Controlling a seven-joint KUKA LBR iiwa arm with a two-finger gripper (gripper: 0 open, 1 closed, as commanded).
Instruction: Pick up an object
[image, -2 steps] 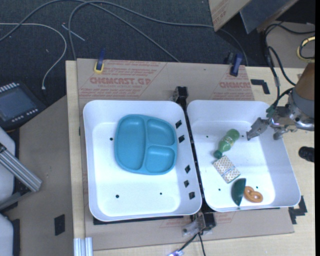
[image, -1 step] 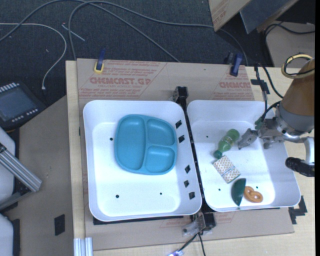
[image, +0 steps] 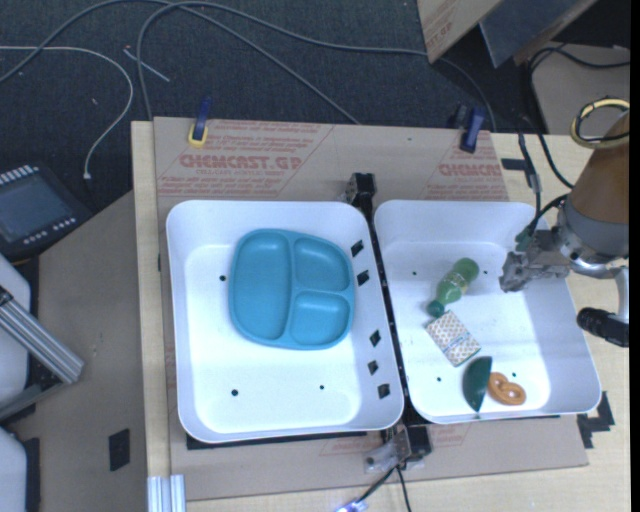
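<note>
A small pretzel (image: 508, 391) and a green leaf toy (image: 476, 385) are lying near the front edge of the right bin (image: 560, 345). A checkered packet (image: 452, 337) is sitting just behind them. A green bottle (image: 454, 283) is lying slanted in the middle. The gripper (image: 517, 270) is hanging by the right edge, so the bottle is just to its left. I cannot tell the gripper's state.

The arm (image: 598, 200) shows a broad orange-tan band, rounded like a barrel, above a pale grey wrist ring. Below that sits the claw (image: 517, 268), a small grey metal block with dark joints. A black cable loops beside the wrist.
</note>
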